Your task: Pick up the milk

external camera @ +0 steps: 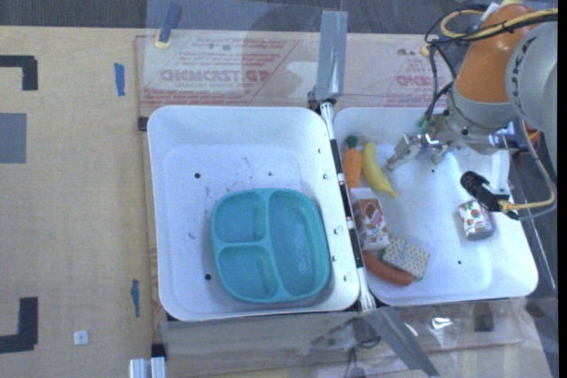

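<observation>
Milk (370, 223): small carton, red-and-white print. It lies in the right bin (447, 230) at the bin's 9 o'clock side, hard against the wall shared w/ the left bin (239, 146). Whether it lies flat or stands cannot be told.

Neighbours:
- Banana (379, 173) and carrot (353, 165) are just beside the milk at its 12 o'clock.
- A patterned pad (407, 257) is near at 4 o'clock, resting partly on a sausage (387, 269).
- The sausage is at the milk's 6 o'clock, close to touching.

Pincer (406, 150): hangs over the right bin's 11 o'clock area, just beside the banana tip. Its prongs appear apart w/ nothing between them. The milk sits at approx. 7 o'clock from it, near but not under it.

Step in hand, as judged, is the approach; no grasp has been made. Recommendations:
- Shift toward 7 o'clock until centred over the carton before descending.
- Set the jaws to close along the 12–6 line. The wall at the carton's 9 o'clock leaves little room for a prong there.
- Risks are catching the banana, or clipping the sausage on closing.
- Verify the carton rises w/ the pincer before counting the step done.

Containers:
- Right bin also holds a small can (476, 219) at its 3 o'clock, well apart from the milk.
- Left bin holds a teal plate (270, 245) w/ three compartments, nothing seen in any.
- Both bins sit side by side on the counter (71, 190).
</observation>
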